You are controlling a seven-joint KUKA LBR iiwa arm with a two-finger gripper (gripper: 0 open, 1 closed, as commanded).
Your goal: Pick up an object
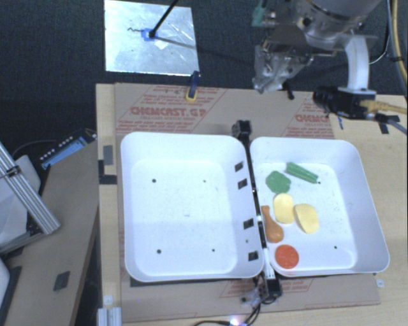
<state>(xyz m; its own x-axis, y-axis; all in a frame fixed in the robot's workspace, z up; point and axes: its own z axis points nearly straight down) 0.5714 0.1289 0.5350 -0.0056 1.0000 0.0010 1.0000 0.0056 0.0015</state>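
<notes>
Up at the top edge, the arm [331,16] is cut off by the frame, its gripper [271,79] hanging above the cardboard sheet [172,108] behind the bins (how far it is spread I cannot tell). Below it, nearer the camera, the right bin [366,191] holds smooth plastic food: a green leafy piece [278,182], a long green pod [301,172], two yellow lumps [284,208] [306,218], an orange drumstick shape [272,226] and a flat red disc [287,256]. Off to the side lies the left bin [137,191].

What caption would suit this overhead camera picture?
Robot gripper poised above the bench behind two white bins; the right bin holds six small toy foods.
</notes>
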